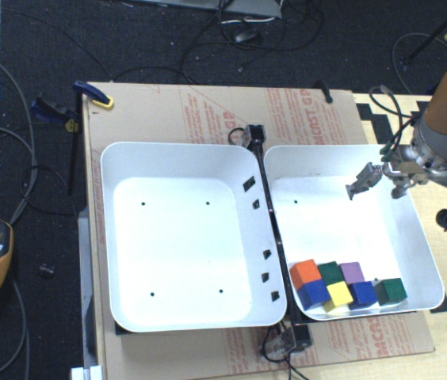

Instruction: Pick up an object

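A: We start with the setting: a dark carpeted floor strewn with cables, and on it the desk [208, 109], topped with brown printed board, carrying two shallow white bins side by side.

B: And our pincer [380, 182]?

A: It hangs over the upper part of the right bin [414, 236], with nothing between its fingers. How wide they stand we cannot tell; at this slant they blur into one grey shape.

B: Where do the things lie from it?

A: All below it in the camera's view and a little to its left, well apart from it, huddled along the bin's near wall. We count an orange block [305, 271], a green block [330, 272], a purple block [352, 272], two blue blocks [313, 293] and [364, 293], a yellow block [339, 294], and a darker green block [391, 290] at the end of the row.

B: Shape and material?

A: Small painted cubes, matt, hard-edged, probably wood. No long axis on any one, but the cluster runs crosswise, and its members touch.

B: So, in our judgement, the end cube offers the freest faces.

A: Agreed. The left bin [128, 236] lies far beyond the pincer.
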Robot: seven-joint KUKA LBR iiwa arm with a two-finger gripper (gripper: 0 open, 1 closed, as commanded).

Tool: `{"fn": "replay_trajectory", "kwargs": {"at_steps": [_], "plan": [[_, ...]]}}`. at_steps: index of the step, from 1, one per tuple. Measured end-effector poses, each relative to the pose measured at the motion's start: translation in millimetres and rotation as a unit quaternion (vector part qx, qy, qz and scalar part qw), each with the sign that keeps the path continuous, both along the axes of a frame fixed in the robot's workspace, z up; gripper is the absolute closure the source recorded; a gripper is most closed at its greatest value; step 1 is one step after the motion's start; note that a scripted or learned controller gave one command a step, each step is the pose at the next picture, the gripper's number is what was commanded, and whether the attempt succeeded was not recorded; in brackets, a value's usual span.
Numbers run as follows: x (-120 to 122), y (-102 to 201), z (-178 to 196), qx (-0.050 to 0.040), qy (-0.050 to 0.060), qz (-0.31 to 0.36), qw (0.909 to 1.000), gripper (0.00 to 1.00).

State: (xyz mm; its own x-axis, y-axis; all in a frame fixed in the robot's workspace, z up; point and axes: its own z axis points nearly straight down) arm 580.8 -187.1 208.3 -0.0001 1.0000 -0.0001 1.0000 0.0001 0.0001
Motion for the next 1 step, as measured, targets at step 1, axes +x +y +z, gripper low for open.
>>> {"fn": "replay_trajectory", "kwargs": {"at_steps": [1], "plan": [[16.0, -18.3, -74.4, 0.0006, 0.003, 0.000, 1.0000, 0.00]]}}
